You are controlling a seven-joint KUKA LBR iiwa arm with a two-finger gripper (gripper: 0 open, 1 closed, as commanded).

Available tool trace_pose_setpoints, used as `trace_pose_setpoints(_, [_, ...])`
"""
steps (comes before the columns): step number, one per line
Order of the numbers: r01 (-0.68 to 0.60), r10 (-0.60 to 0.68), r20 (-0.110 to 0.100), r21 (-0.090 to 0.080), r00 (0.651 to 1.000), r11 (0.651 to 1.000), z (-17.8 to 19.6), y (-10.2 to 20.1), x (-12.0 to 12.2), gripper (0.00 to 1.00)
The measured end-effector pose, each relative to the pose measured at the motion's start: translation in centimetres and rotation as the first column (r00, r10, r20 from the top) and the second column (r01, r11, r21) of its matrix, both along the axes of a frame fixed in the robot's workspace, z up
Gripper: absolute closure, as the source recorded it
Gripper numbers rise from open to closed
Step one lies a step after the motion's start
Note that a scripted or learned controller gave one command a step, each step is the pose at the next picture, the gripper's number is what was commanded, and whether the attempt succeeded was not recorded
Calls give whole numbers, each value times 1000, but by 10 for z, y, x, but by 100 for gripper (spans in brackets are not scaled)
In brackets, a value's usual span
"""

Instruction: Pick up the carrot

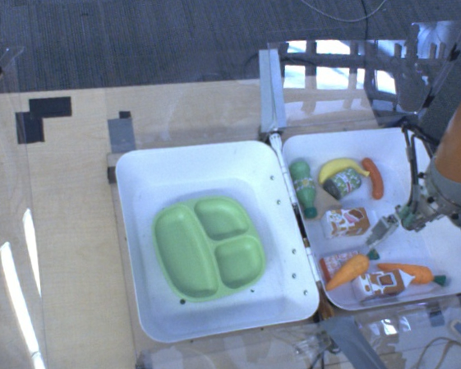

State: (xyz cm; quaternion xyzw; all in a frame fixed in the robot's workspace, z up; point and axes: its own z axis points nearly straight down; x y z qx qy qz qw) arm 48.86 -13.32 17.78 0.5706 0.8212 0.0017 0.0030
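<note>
The gripper hangs just above a carrot in the right bin; whether it is clenched or released cannot be told.

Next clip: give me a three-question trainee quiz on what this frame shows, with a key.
1. True or false: the green divided plate lies in the left bin.
2. How many carrots are in the right bin?
3. Which lies nearest the gripper: A banana, B green bottle, C small carton?

Key: 1 true. 2 two, one by the bin's left wall, one along its near edge. 3 C.
</note>
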Motion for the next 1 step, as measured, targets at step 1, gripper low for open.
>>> trace_pose_setpoints(1, [-103, 103, 1, -2, 995, 995, 54, -22, 0, 0])
